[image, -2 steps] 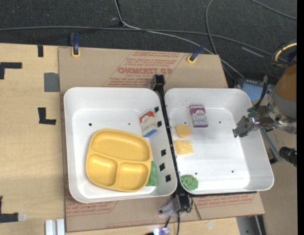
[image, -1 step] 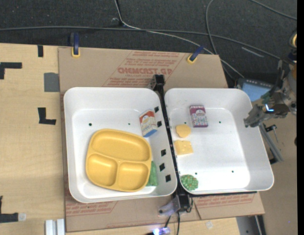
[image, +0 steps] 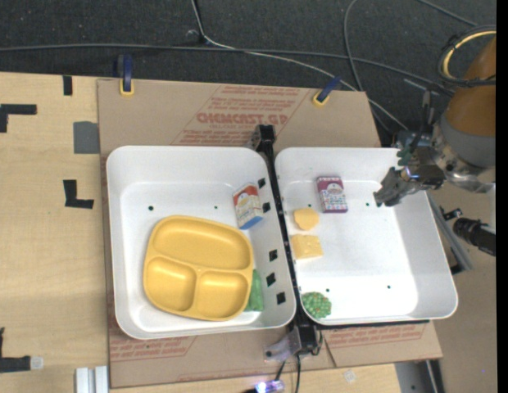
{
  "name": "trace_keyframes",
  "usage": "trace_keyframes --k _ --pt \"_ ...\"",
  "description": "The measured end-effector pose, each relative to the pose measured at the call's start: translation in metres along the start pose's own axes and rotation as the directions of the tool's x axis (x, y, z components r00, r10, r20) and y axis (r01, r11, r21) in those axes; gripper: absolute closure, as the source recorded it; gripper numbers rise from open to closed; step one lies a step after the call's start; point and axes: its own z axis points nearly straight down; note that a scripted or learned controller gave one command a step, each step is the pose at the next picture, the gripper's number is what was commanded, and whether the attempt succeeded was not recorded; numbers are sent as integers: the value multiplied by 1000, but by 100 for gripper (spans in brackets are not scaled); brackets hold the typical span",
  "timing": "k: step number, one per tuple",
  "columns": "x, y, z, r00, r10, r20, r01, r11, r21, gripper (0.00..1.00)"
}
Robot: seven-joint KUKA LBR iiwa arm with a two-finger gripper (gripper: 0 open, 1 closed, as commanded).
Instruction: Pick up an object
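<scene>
Maroon-and-white small carton (image: 331, 194), lying flat in the right bin (image: 418, 293), toward its 11 o'clock corner. Long axis runs 12 to 6 o'clock, printed face up. Just beside it at 7 o'clock: a yellow round piece (image: 306, 219), then a yellow square piece (image: 307, 246). Gripper (image: 391, 192) hangs at the bin's 2 o'clock rim, carrying nothing; whether it is open or closed cannot be told. Recommended approach: travel toward 9 o'clock, descend straight, close across the carton's short sides, clear of the yellow pieces.

We see the grey arm (image: 471, 117) reaching in from the right, orange band above the wrist, its gripper (image: 392, 192) angled down and leftward, dark against the white.
</scene>
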Motion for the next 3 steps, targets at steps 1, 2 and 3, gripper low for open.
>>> trace_keyframes --k 1,2,3 --pt "55 9 1 1000 -1 0 1 1000 0 100" --pt "97 11 13 1000 2 1 -2 1000 1 100" --pt "151 23 17 1000 0 0 0 1000 1 100"
